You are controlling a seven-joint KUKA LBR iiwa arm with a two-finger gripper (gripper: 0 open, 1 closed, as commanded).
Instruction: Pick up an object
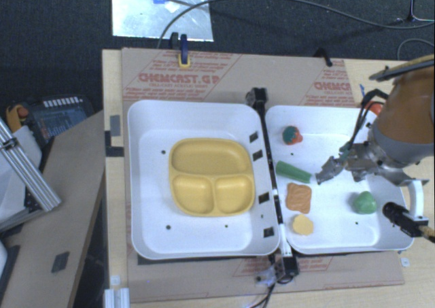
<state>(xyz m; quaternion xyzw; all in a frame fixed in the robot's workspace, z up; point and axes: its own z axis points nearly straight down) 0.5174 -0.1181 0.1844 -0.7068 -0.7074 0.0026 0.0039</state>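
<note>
The gripper (328,169) hovers in the right bin (326,242) — beside the green stick (293,171) — finger state unclear.

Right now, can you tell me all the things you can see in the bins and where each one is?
Bins: two, white, side by side on the bench; left bin, right bin.
Tray: one, yellow, three compartments, middle of left bin.
Tomato toy: one, red with green top, back of right bin.
Long green piece: one, green, left side of right bin.
Orange piece: one, orange, below the green one.
Yellow piece: one, yellow, front left of right bin.
Round green toy: one, green, right part of right bin.
Arm: one, grey and orange, from the right.
Gripper: one, dark, over right bin.
</note>
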